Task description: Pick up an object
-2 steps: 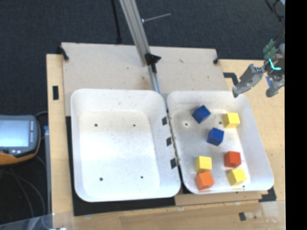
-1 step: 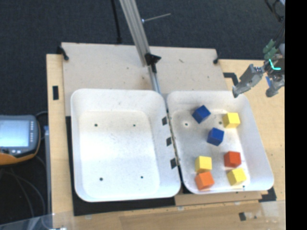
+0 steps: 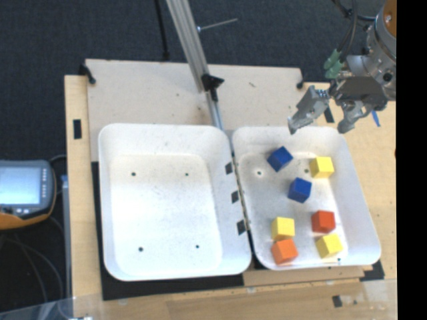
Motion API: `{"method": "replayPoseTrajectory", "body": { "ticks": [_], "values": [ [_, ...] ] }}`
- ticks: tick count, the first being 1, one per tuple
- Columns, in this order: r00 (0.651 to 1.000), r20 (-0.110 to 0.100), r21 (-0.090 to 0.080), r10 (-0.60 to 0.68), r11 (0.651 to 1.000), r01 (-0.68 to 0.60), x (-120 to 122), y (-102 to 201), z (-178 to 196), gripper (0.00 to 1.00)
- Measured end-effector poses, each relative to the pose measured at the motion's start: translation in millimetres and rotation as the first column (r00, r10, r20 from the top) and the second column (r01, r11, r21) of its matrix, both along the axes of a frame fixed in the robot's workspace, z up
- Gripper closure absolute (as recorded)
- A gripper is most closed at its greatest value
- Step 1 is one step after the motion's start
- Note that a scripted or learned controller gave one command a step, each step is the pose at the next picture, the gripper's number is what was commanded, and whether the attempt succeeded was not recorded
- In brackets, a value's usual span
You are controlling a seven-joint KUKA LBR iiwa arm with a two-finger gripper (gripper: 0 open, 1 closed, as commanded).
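Above right bin's [image 3: 353, 199] far edge: gripper [image 3: 325, 120] hovers, fingers spread, nothing between; blue cube [image 3: 280, 158] just below, likely light, rigid, smooth; pinch across opposite flat faces

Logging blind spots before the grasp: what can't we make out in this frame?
- Arm: cut off by the camera view's right and top edges past the wrist.
- Gripper: open above the right bin; height over it can't be judged from a single slanted view.
- Left bin: dark dots on its floor are too small to identify.
- Screen: cut off at the left edge, display unreadable.
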State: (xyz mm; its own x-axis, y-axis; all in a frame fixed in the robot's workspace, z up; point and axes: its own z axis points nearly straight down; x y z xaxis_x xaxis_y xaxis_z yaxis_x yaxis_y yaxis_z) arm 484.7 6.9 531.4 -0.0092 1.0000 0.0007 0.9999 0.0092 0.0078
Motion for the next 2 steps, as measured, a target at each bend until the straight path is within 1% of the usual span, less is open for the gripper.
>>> {"method": "replayPoseTrajectory", "body": {
  "ticks": [1,2],
  "values": [
    [1.0,-0.011,-0.004,-0.01,1.0,0.01,98,-9,-55,0.0],
    [1.0,-0.013,0.0,0.0,1.0,0.0,54,62,-108,0.0]
  ]
}}
